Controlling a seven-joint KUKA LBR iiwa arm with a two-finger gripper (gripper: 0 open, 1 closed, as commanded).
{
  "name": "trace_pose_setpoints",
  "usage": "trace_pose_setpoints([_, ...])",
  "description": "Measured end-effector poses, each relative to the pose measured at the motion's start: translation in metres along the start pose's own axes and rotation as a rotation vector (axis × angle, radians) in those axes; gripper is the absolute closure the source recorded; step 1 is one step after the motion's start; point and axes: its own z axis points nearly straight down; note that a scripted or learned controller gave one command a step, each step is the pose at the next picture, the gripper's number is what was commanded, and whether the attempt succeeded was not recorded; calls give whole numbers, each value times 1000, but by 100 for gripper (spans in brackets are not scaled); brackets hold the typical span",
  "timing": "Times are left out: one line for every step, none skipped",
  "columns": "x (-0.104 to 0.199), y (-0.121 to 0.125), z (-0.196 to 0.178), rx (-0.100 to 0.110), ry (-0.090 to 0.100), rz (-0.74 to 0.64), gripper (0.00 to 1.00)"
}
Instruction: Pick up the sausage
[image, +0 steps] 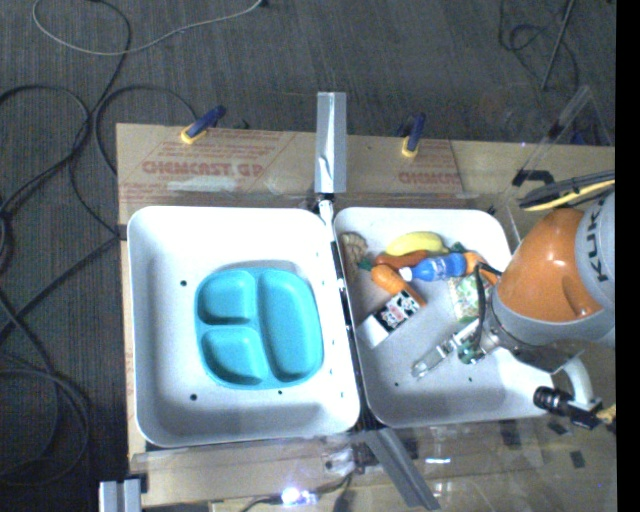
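1. Plainly, the work stood at the approach step: the end effector (428, 363) hung low over the bare floor of the right bin (440, 405), and no object showed between its fingers.
2. Whether those fingers were spread or pressed together, I could not tell; they showed as a thin metallic sliver pointing toward the bin's front left.
3. The sausage (398, 259), by my reading the reddish-orange piece, lay in the clutter at the rear of the right bin, just beneath the banana (415, 242) and beside the blue bottle (441, 266). That identification was uncertain, since an orange carrot-like item (394, 281) lay close by.
4. A black-and-white box (396, 311) sat between the clutter and the end effector.
5. The left bin (160, 300) held a blue divided tray (260, 325), well apart from the action.
6. The next move, as I judged it, called for travel toward the bin's rear, past the box, then a descent aligned across the sausage, clear of bottle and banana.
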Motion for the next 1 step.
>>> trace_pose_setpoints([33, 51, 0, -5, -1, 50, 0])
